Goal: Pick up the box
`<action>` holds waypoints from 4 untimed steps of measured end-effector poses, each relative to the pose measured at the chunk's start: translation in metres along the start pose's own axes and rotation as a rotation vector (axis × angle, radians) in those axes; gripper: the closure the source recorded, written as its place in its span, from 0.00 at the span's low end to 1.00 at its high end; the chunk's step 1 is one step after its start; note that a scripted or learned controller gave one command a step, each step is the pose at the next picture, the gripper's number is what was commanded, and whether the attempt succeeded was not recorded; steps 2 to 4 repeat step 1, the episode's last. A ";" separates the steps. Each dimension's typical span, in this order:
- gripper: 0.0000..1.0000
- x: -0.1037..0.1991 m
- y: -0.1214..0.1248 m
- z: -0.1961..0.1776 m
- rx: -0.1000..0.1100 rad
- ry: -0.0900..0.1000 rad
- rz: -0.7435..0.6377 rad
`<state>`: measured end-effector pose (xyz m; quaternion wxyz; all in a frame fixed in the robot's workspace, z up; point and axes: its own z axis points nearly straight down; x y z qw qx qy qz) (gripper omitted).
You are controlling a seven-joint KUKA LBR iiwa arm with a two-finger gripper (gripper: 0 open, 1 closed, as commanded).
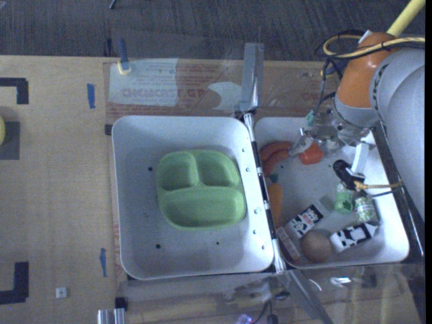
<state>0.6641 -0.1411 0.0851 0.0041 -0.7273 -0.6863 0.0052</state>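
box, black-and-white patterned (307, 219): lies flat in the right bin (297, 184), touching the brown egg-shaped item (316, 246) on its upper left. a second black-and-white box (356, 235) lies just to the right of the same brown item. the task sentence does not say which of the two is meant.

gripper (312, 139): hangs well apart from the brown egg-shaped item, toward the bin's far wall, with neither box under it. whether it is apart or together cannot be told. a red-orange round item (310, 155) sits right at its tip, on the side facing the brown item; held or merely beside, not clear.

step, as judged: the approach, with no box grasped yet. the next move calls for travel toward the brown egg-shaped item, a descent over one box, and a closing line across its narrow side that keeps clear of the brown item pressed against it.

hard to make out:
- orange items (274, 157), up and left of the brown item, partly cut off by the bin wall.
- green items (364, 210), up and right of it, too small to name.
- box print and faces, blurred.

also present: green divided plate (200, 187), far left of the brown item, in the left bin (135, 181).
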 end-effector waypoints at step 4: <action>1.00 0.003 0.005 -0.014 -0.019 -0.001 -0.003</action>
